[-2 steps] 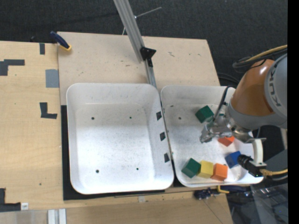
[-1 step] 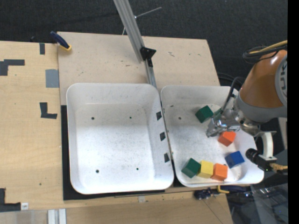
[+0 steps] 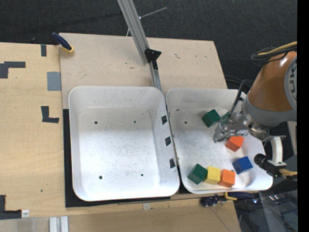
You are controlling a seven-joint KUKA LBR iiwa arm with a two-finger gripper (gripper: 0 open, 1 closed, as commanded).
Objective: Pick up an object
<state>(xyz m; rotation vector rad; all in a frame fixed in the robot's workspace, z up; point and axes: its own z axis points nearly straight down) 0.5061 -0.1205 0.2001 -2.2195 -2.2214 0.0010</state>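
Pale wooden worktop (image 3: 29,144) against dark carpet (image 3: 217,8)

We see grey tape marks (image 3: 54,80) on the wood and a slanted metal rail (image 3: 133,21) crossing above.

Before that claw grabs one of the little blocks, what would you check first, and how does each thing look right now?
1. Blocks lie inside the right bin: ok, six in all.
2. Claw is over that bin: ok, it sits beside the orange block near the bin's middle.
3. Nearest target stands free: ok, that orange block touches no other block.
4. Claw ready to close: cannot tell from this angle.
5. Anything already gripped: cannot tell; no block shows between its tips.
6. Other blocks crowd each other: not ok for the row by the near wall, where the green block, yellow block and a second orange block touch.
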